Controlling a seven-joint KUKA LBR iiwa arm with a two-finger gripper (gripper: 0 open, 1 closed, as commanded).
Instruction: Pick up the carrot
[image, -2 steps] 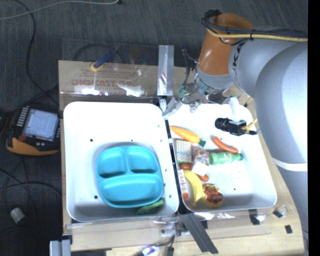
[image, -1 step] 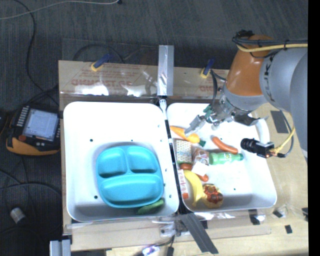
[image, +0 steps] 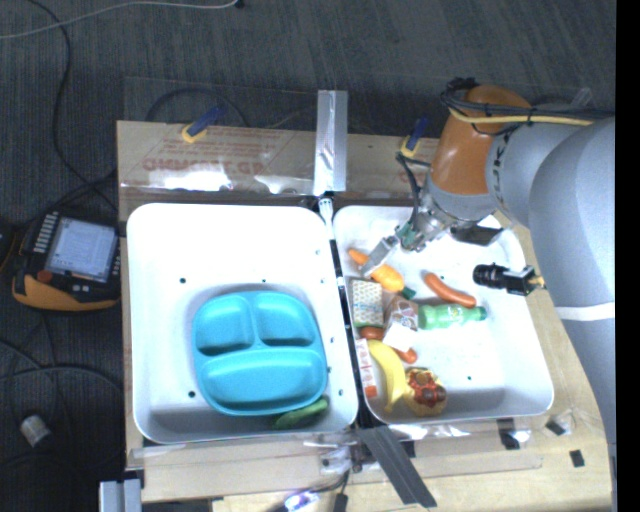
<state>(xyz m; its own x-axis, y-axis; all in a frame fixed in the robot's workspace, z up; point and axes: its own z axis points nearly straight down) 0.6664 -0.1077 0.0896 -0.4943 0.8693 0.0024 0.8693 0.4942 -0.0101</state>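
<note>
Sitting in the right bin (image: 520, 340), the carrot (image: 449, 290) looks like the long orange piece lying flat near the middle, angled down toward the right. It's apart from the gripper (image: 383, 252), which hangs over the bin's upper left part, just above a smaller orange chunk (image: 387, 277) that could be a second carrot piece, hard to say at this size.

Right below the carrot is a green bottle (image: 452, 316) on its side, nearly touching it. Further left there's a pile along the divider: a checkered packet (image: 366, 299), a banana (image: 388, 374) and some red-and-yellow thing (image: 424, 391) near the bottom. The left bin (image: 160, 250) has a blue divided plate (image: 260, 348) with something green (image: 300, 412) tucked at its lower edge.

Can't tell whether the fingers are spread or pressed together; they're too small and blurry against the white, and nothing visibly sits between them.

What could go wrong: the gripper is closer to the small orange chunk than to the long carrot, so it may just grab the wrong piece. If it does go for the long one, the bottle sits so close that a finger could land on it and shove both away.
</note>
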